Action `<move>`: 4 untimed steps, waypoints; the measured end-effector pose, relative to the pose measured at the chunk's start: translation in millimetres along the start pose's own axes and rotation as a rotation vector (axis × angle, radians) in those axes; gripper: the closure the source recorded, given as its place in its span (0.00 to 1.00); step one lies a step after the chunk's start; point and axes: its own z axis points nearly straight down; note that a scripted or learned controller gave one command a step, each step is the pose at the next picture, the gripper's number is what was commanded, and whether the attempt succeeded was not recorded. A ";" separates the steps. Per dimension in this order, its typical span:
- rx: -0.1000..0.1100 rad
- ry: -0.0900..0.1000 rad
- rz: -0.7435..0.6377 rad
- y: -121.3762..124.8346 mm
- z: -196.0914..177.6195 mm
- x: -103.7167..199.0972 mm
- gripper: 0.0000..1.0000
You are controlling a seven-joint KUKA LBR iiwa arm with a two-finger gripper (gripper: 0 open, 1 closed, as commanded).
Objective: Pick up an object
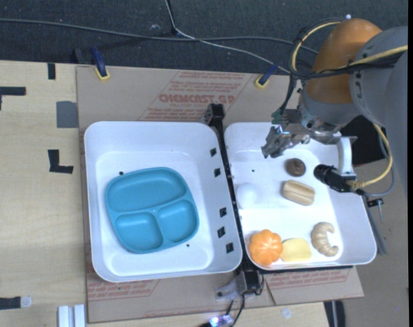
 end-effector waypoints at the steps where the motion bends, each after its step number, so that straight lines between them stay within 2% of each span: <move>1: 0.002 0.000 0.001 0.9 -30.5 0.1 1.00; 3: 0.007 0.002 -0.003 -44.2 -42.2 99.0 1.00; 4: 0.009 0.001 -0.003 -67.1 -23.8 145.3 1.00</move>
